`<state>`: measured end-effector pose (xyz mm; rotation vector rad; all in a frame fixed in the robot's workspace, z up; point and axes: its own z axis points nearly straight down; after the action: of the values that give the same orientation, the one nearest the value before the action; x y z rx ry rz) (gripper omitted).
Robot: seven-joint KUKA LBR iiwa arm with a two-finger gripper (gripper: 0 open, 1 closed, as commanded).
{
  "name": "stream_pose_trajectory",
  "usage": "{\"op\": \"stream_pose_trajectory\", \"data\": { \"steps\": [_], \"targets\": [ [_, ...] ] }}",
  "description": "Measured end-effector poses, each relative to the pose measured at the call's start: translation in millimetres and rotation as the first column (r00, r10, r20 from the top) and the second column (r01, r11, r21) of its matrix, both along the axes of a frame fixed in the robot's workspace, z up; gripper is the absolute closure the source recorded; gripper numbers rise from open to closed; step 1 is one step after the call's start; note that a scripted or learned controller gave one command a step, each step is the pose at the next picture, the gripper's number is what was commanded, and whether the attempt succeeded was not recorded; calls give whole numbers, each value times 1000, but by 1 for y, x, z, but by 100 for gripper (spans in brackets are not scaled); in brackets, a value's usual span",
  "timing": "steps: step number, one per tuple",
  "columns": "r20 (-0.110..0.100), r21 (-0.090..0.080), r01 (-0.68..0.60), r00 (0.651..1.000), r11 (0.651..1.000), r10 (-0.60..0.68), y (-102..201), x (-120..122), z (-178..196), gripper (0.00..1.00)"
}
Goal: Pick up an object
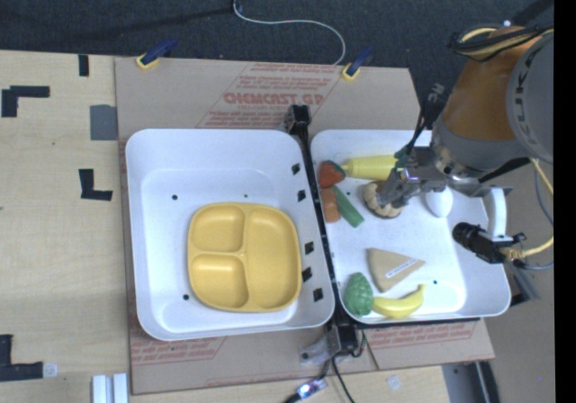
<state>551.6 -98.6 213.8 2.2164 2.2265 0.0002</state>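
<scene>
A light wooden tabletop point(54, 239) carries two shallow white bins; the right bin point(486, 302) holds the toys, and the end effector point(396, 187) sits low over a small brown lumpy object point(385, 203), whether clenched or released I cannot tell. Recommended: descend vertically, centred on that object, since a yellow corn cob point(369, 166) and an orange-and-green carrot point(340, 206) crowd its left, while open floor lies below toward the tan wedge point(392, 266).

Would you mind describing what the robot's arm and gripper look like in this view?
The arm is bulky, rounded and grey, with a broad orange band above the wrist. Yellow and black cables loop over it. The gripper is a small metallic grey assembly.
</scene>
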Motion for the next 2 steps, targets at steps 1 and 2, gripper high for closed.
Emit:
{"op": "stream_pose_trajectory", "data": {
  "steps": [1, 2],
  "targets": [
    [1, 0, 0, 1000, 1000, 0, 17, 43, -2, 100],
    [1, 0, 1, 1000, 1000, -1, 31, 74, 1, 100]
  ]
}}
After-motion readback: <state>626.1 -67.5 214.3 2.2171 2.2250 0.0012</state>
